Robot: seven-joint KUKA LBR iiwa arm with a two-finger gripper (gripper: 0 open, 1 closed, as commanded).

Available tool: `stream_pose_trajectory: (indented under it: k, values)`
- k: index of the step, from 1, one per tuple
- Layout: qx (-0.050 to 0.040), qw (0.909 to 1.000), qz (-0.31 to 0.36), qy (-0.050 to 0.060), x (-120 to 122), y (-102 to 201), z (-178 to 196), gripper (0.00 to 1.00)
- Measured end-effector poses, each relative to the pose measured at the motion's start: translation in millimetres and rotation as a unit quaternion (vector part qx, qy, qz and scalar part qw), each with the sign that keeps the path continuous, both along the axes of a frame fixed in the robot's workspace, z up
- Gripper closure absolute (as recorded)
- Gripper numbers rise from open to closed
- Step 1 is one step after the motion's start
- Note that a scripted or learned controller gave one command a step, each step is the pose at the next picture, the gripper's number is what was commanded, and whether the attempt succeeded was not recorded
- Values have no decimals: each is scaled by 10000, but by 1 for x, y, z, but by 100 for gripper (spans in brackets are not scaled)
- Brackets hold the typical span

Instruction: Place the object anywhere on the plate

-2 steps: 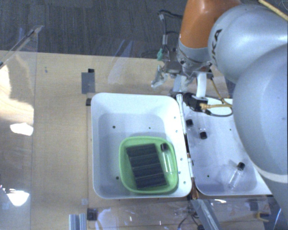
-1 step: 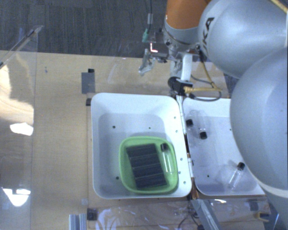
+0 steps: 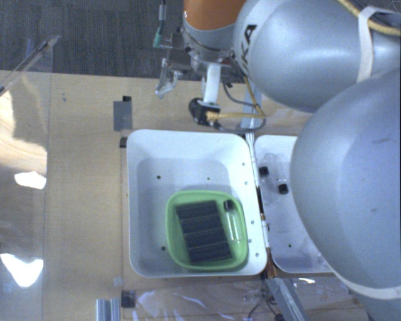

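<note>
On the green plate point(image 3: 173, 221) lies the dark ribbed block point(image 3: 202, 232), seemingly stiff and light, best pinched across its long edges. Beyond the left bin point(image 3: 134, 207), my tool point(image 3: 166, 76) hangs over the surface point(image 3: 75, 188); clenched or released, I cannot tell.

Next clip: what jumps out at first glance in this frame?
The grey arm looms over the right side, covering most of the right bin, with its orange band at the top edge. In the left bin sits a green plate with dark ridged blocks lying on it. The gripper hangs above the bench beyond the left bin.
</note>
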State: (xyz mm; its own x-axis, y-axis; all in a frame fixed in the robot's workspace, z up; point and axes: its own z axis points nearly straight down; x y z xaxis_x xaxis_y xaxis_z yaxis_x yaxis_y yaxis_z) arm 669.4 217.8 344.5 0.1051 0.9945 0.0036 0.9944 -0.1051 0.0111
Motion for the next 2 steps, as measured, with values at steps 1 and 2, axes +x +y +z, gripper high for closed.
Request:
stream_pose_trajectory:
  k: [1, 2]
  values:
    - [-8, 9999, -127, 40, -1, 18, -63, 0]
    - [-6, 9998, -200, 38, 0, -55, -99, 0]
